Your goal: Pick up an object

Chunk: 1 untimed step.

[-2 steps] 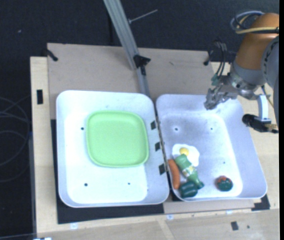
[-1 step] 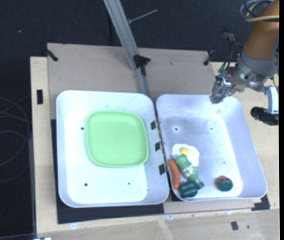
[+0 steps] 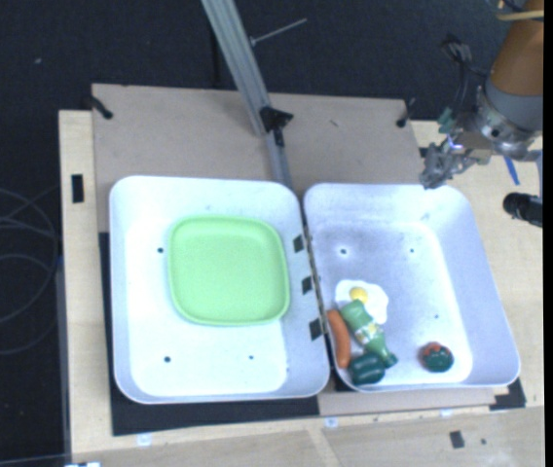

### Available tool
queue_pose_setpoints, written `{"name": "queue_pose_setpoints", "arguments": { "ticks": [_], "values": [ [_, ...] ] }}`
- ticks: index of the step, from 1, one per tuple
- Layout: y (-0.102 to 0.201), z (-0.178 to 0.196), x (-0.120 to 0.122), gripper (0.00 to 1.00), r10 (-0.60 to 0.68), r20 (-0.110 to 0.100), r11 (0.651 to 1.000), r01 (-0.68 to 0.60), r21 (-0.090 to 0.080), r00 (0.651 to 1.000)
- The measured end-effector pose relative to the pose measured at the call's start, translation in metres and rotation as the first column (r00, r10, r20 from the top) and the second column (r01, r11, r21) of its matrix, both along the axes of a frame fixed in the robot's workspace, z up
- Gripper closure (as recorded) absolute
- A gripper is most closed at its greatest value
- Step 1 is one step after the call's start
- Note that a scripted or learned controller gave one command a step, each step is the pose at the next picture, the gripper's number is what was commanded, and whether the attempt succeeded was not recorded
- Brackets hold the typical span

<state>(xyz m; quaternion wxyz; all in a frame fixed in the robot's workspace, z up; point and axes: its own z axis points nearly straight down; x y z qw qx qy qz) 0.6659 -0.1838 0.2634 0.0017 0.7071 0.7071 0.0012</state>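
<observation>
The right bin point(image 3: 452, 232) holds several small objects near its front edge: a fried egg toy point(image 3: 366, 297), an orange carrot point(image 3: 339, 337), a green bottle-like piece point(image 3: 366, 327), a dark green piece point(image 3: 366, 368) and a small red and green fruit point(image 3: 436, 357). My gripper point(image 3: 435, 170) hangs at the back right corner of the right bin, above its rim and far from those objects. Nothing shows between its fingers.
The left bin point(image 3: 140, 358) holds a light green square plate point(image 3: 228, 269). A grey metal pole point(image 3: 242, 56) slants across the back of the bench, ending at a clamp between the bins. Brown board surrounds both bins.
</observation>
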Motion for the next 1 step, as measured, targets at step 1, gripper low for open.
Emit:
{"name": "queue_pose_setpoints", "arguments": {
  "ticks": [1],
  "values": [
    [0.0529,0.0048,0.0025,1.0,0.003,-0.002,1.0,-0.003,0.001,1.0]
  ]
}}
